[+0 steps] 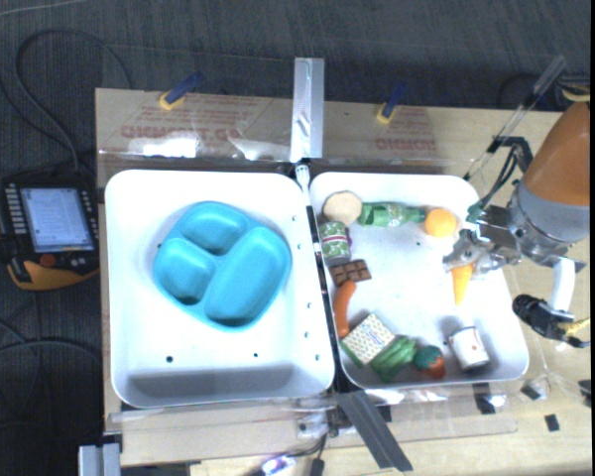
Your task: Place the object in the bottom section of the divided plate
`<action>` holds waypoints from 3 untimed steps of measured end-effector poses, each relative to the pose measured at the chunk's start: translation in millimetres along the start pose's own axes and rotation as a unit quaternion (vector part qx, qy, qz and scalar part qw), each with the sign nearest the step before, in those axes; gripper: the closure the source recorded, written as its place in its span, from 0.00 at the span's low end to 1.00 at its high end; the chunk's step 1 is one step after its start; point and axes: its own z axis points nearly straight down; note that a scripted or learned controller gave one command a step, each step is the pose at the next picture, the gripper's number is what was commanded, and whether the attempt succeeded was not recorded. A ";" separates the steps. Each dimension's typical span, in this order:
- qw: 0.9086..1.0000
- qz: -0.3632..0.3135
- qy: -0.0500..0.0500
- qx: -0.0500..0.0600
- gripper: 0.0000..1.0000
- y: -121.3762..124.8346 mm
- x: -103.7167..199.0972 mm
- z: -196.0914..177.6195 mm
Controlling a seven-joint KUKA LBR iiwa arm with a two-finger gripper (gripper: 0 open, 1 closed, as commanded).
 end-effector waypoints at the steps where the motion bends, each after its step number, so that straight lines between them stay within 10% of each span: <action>1: 1.000 -0.003 0.001 0.000 1.00 -17.1 91.4 18.9; 3: 1.000 0.014 -0.001 0.002 1.00 -42.1 267.7 19.5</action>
